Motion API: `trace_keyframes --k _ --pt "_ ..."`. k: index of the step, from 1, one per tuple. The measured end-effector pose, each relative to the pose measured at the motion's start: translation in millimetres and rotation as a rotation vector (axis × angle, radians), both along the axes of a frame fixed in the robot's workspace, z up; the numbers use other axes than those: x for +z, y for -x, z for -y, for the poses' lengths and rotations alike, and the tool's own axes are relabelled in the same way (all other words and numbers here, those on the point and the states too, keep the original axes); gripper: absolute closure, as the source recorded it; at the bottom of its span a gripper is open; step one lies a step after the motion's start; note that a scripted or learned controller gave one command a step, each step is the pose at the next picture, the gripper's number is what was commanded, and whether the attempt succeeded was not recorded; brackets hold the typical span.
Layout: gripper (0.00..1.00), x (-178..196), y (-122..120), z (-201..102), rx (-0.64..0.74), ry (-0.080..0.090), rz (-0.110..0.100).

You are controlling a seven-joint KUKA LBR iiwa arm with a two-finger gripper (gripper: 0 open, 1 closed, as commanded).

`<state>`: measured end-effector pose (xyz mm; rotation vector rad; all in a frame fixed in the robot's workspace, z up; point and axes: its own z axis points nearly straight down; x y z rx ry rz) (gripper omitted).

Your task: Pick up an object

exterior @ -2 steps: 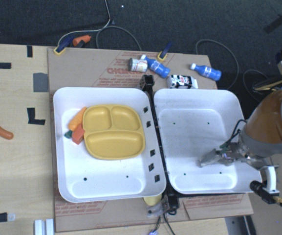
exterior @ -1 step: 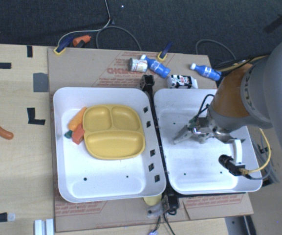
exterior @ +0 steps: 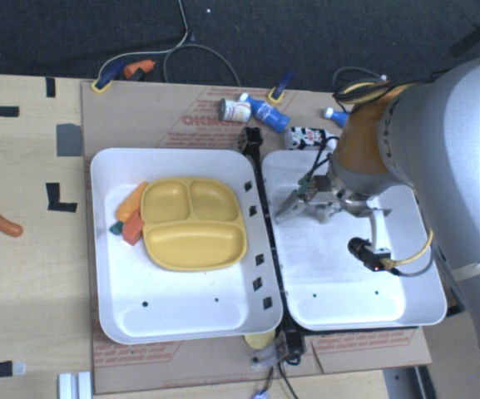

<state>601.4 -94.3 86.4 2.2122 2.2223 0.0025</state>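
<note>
Tray (exterior: 194, 225), yellow plastic, left bin (exterior: 106, 248): light, stiff, slick; best grabbed at thin rim. Jaws (exterior: 294, 206) low in right bin (exterior: 423, 302), state unclear, can't tell.

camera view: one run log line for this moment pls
arm: over right bin | gripper: low near left wall | yellow tray: left bin

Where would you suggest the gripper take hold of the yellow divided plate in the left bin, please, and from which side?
Probably the yellow divided plate is best taken by its raised outer rim, from straight above. It lies flat and looks too wide to span, so one finger would go inside a compartment and one outside. The long near edge looks best: open left bin floor lies beside it, while the orange carrot-like toy crowds the left edge.
</note>
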Motion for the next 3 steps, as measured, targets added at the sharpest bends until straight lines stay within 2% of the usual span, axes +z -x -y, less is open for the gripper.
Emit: trace_keyframes --k 2,3 --pt "0.0 -1.2 -65.2 1.9 -0.001 0.0 -0.008" --pt "0.0 78.6 -67.2 101.3 -0.011 0.004 0.002"
